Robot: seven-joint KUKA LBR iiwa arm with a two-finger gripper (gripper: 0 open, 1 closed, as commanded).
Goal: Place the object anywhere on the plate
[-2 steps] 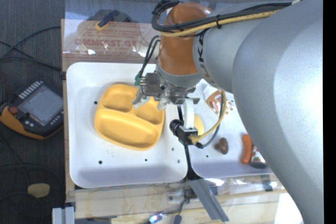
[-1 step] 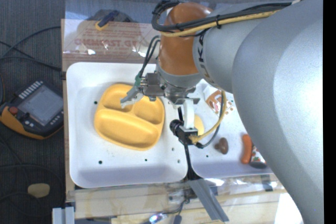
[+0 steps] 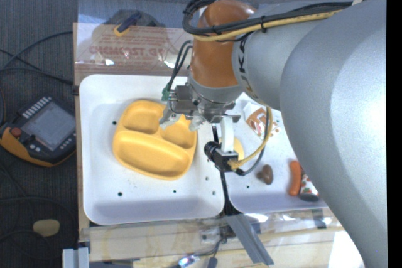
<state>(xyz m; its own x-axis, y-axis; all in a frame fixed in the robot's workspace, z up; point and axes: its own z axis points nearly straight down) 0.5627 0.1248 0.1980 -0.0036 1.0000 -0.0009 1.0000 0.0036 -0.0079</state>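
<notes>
- Claw point(image 3: 179, 115) hangs above the yellow plate point(image 3: 149, 154), most of the plate to its left; apart or together: cannot tell.
- No object visible on plate; placement likely still pending.

**Bench and floor sundries**

Two shallow white bins side by side: left bin point(image 3: 103, 194), right bin point(image 3: 260, 198). In right bin, toward front: brown lump point(image 3: 266, 174); orange sausage-shaped piece point(image 3: 294, 177) near it. Behind bins: clear bag point(image 3: 125, 50), red lettering. On grey carpet, left: orange-edged pendant point(image 3: 39, 128); dark cables point(image 3: 25, 59); tan disc point(image 3: 45, 227).
</notes>
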